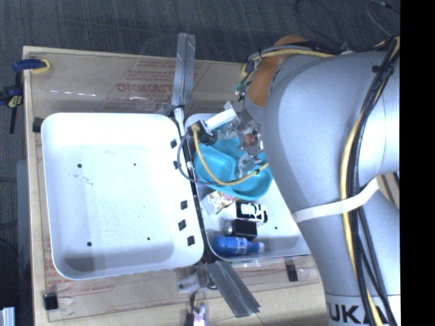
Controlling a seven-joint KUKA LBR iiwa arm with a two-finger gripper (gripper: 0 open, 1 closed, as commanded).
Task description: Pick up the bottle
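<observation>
Bulky smooth grey arm [326,175] over right bin [289,240]; tool [246,136] above glossy blue bowl [228,165] (grip impossible to tell). Cylindrical blue bottle [238,246] lying flat nearby.

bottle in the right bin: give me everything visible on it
The bottle lies on its side at the near end of the right bin, roughly along the bin's near wall. Its body is dark blue, looks like plastic, and carries a paler glossy patch toward the right end; the left end looks darker. Whether it has a cap is too small to tell. A small black-and-white item sits just behind it, apparently touching. Nothing grips it.
</observation>
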